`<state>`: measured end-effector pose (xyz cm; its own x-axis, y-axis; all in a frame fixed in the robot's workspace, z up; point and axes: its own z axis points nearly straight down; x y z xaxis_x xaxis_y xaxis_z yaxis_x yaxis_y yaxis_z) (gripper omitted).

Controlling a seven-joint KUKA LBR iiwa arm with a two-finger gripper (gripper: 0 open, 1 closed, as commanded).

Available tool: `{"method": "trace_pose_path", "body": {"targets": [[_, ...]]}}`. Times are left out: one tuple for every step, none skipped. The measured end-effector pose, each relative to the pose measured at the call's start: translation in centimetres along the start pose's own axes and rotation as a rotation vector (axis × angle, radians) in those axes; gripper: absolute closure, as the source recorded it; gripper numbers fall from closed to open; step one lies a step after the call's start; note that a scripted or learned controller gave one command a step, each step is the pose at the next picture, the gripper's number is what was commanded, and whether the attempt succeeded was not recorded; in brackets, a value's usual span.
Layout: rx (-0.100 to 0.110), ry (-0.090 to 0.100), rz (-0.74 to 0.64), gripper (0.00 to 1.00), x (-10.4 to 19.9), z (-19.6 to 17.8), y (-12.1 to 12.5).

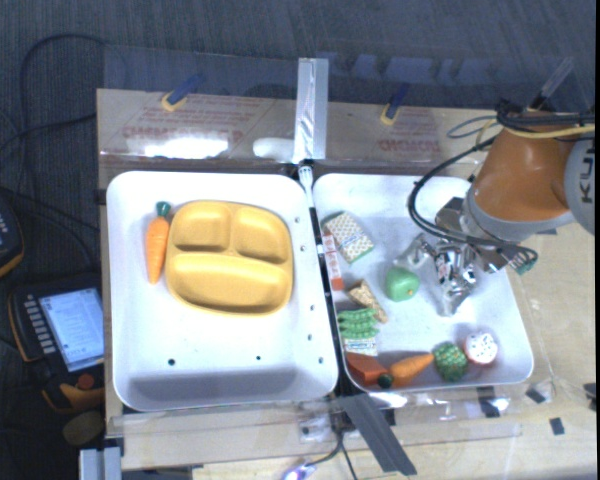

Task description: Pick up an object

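My gripper (pixel 448 271) hangs low over the right bin (pixel 510 368), under the orange wrist band (pixel 520 178). A green apple (pixel 403 284) lies just to its left, close to the metal parts. Several other toy foods lie in that bin: a patterned cracker box (pixel 347 235), a bread wedge (pixel 365 296), a green pea pod (pixel 357 322), an orange carrot (pixel 408 368), a broccoli piece (pixel 449 360) and a red-and-white round piece (pixel 481 348). I see nothing held in the gripper.
The left bin (pixel 140 368) holds a yellow divided plate (pixel 230 256) and a second carrot (pixel 157 246) along the plate's left side. A raised divider (pixel 318 288) separates the bins. Black cables (pixel 430 193) loop beside the wrist. Handheld devices (pixel 55 323) lie off the bench at left.
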<state>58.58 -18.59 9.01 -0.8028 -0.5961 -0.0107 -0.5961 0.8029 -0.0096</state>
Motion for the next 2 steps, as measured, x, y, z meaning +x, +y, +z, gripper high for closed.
{"method": "trace_pose_path", "body": {"targets": [[-0.001, -0.002, 0.038, 0.00, 1.6, 0.0, 0.3], [0.001, 0.001, 0.021, 0.00, 5.6, -0.1, 0.2]]}}
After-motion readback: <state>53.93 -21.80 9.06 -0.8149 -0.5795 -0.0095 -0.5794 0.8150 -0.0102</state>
